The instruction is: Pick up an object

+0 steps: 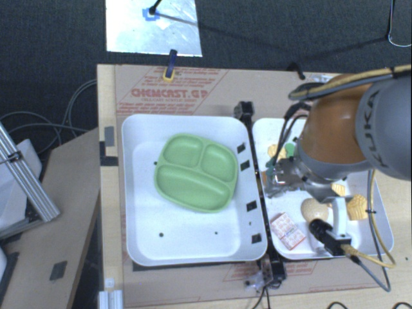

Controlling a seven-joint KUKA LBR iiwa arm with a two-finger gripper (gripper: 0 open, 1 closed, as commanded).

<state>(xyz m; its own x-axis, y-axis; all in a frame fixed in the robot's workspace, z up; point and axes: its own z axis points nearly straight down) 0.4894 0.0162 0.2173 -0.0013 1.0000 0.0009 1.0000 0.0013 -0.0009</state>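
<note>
1. Smooth, matt green plastic forms the divided plate [196,171].
2. The white bins [138,172] look like semi-glossy plastic.
3. Printed brown cardboard [174,92] covers the table.
4. A crinkled, shiny foil sheet [153,18] lies beyond, on dark carpet [51,37].

Green divided plate [196,171] in left bin [138,192]; arm [341,131] over right bin [385,227].

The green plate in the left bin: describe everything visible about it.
The green plate is pale green, smooth and looks like plastic. It has a rounded, roughly oval outline and raised ridges split it into three compartments: one long one along the near side, two smaller ones behind. It lies flat, right side up, slightly turned, on the floor of the left bin, near its middle. Nothing rests on it.
</note>
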